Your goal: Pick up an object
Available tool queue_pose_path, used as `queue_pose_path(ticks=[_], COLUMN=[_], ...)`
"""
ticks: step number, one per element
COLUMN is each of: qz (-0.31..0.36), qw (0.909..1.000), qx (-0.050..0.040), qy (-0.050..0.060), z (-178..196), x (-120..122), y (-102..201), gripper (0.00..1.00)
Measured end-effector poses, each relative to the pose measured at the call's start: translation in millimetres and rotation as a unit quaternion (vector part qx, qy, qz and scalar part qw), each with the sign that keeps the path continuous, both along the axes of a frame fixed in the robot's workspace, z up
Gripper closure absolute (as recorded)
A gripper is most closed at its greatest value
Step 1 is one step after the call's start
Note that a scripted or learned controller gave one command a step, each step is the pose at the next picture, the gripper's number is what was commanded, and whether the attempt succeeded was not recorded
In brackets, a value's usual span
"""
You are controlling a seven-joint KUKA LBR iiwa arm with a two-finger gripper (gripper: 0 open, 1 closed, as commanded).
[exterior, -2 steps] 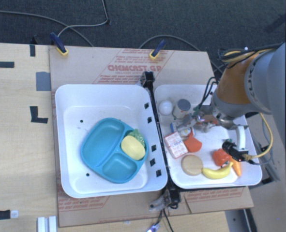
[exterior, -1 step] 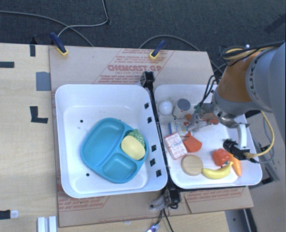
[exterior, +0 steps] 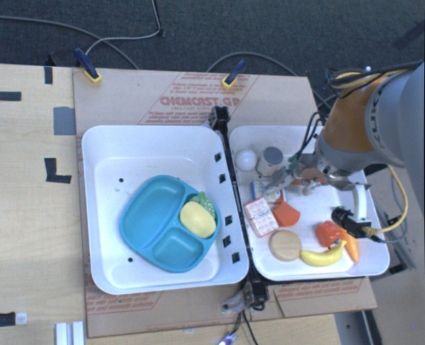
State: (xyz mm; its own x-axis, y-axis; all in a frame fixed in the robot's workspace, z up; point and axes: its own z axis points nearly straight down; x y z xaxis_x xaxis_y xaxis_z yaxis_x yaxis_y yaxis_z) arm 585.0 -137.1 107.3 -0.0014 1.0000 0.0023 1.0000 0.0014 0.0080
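The left bin [exterior: 97,214] holds a blue divided plate [exterior: 154,225] set at a slant near the bin's middle. A yellow lemon-shaped object [exterior: 197,219] rests on the plate's right side, with a small green item [exterior: 206,204] touching it at the plate's right edge.

The right bin [exterior: 370,264] sits just beside the left bin, and the two rims meet along a black divider strip (fitted with several small black clips). Near the right bin's upper left lies a white ball [exterior: 247,159], and just beside it stands a grey cylindrical cup or can [exterior: 271,157]. Below these lies a small red-and-white printed packet [exterior: 259,216], touching an orange-red object [exterior: 285,213] to its right. A round tan disc resembling a biscuit [exterior: 285,245] lies near the front rim, with a yellow banana [exterior: 321,256] curving along its right side. A red object [exterior: 330,232] sits just above the banana, and an orange carrot [exterior: 351,248] lies at the banana's right end.

The gripper [exterior: 293,177] hangs low over the right bin, between the grey cup and the orange-red object. Whether its fingers are released, clenched or grasping anything cannot be determined from this view. The grey arm [exterior: 399,121] with its orange band [exterior: 349,121] enters from the right.
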Motion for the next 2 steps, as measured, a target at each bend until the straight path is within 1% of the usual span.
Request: queue_pose_path(ticks=[1,2], qz=[0.001,0.001], qw=[1.0,1.0], qx=[-0.0017,-0.0006], qy=[0.001,0.004], z=[-20.8,-21.3], x=[50.9,59.1], y=[25.7,22.6], gripper=[0.0,0.0])
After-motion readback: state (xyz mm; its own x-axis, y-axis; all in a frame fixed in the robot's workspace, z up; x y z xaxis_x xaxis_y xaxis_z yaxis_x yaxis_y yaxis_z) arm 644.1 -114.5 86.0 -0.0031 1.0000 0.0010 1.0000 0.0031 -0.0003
